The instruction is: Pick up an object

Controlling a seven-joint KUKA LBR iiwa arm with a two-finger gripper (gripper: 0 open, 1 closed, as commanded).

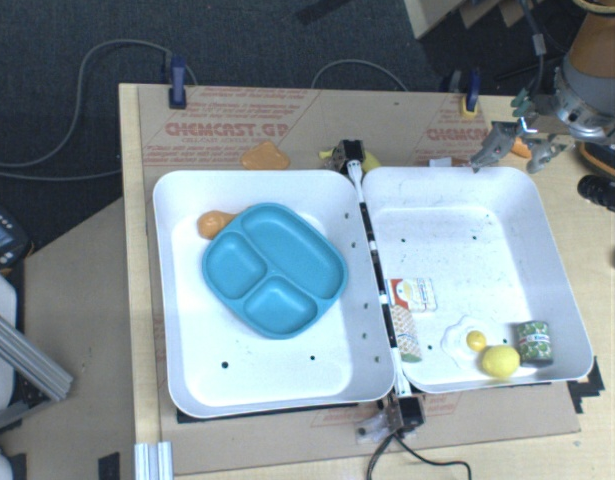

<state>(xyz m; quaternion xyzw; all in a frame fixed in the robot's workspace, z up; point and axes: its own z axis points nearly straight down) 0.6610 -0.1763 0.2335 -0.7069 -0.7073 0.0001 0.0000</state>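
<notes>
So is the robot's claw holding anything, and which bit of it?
No, nothing is held. The gripper hangs open above the far edge of the right bin, with nothing between its fingers.

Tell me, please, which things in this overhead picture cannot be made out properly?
- Orange object in the left bin: the blue divided plate hides part of it.
- Green can in the right bin: label too small to read.
- Packet at the bins' shared edge: print too small, partly tucked against the rim.
- Gripper: small and blurred at the top right; state unclear.
- Arm: cut off by the picture's edge.
</notes>
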